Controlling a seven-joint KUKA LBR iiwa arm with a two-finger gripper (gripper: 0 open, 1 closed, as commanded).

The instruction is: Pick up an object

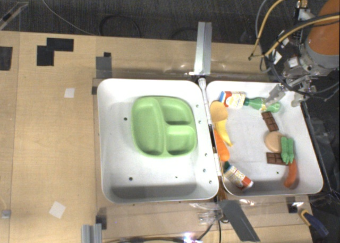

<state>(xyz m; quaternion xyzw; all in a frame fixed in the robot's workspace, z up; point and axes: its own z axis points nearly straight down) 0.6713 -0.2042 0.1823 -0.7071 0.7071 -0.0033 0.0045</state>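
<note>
Tool low, fingers perhaps apart

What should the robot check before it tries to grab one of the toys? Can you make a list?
1. Gripper over the right bin: ok, at its far edge.
2. Fingers open: cannot tell.
3. Nearest toy is the green bottle just beside it: ok.
4. Bottle apart from neighbours: not ok, the small carton touches its end.
5. Nothing held yet: cannot tell.
6. Green tray in the left bin, out of the way: ok.

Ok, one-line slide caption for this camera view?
Gripper poised over right bin of toy food; green divided plate sits in left bin.
</note>
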